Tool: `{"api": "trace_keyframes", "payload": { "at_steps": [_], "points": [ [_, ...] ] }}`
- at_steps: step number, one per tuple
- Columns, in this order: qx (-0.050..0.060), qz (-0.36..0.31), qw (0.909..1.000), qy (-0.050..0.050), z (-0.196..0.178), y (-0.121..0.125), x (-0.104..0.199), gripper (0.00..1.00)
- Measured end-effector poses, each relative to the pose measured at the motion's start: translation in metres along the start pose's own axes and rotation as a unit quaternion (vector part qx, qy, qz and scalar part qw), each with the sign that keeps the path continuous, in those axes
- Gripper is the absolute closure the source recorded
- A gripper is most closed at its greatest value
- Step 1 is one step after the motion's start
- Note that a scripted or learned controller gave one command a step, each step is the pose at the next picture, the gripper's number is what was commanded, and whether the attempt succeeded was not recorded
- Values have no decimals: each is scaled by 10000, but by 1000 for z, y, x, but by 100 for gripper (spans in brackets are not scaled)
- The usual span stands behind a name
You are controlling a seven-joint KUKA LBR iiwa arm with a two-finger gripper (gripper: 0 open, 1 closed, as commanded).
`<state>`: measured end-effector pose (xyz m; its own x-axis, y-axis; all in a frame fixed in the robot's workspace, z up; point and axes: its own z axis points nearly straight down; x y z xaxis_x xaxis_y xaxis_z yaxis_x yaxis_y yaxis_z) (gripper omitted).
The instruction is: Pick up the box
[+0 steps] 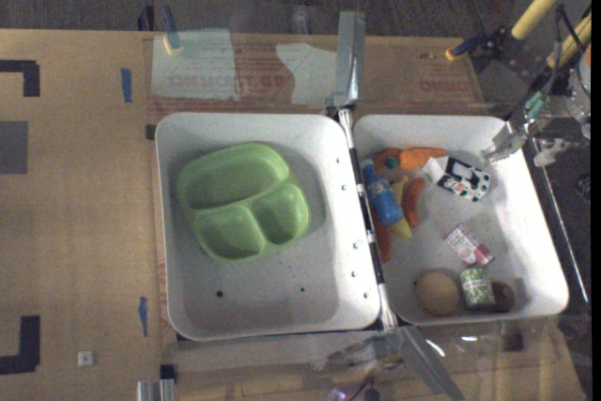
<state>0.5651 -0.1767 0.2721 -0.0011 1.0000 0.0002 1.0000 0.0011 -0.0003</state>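
A white box with black and blue print lies in the back part of the right bin, next to an orange carrot-shaped toy. A smaller pink and white box lies flat near the bin's middle. My gripper hangs over the bin's back right corner, just right of and above the printed box and apart from it. Nothing shows in its grasp.
Along the right bin's left wall lie a blue bottle, a yellow piece and a red-orange piece. A tan ball, a green can and a dark brown item sit at its front. A green divided plate lies in the left bin.
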Motion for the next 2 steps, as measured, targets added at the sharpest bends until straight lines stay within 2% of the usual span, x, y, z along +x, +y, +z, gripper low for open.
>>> {"api": "trace_keyframes", "payload": {
  "at_steps": [1,2],
  "points": [
    [-2,308,9995,0,143,-17,-15,0],
    [-16,816,9967,9,186,-57,13,0]
  ]
}}
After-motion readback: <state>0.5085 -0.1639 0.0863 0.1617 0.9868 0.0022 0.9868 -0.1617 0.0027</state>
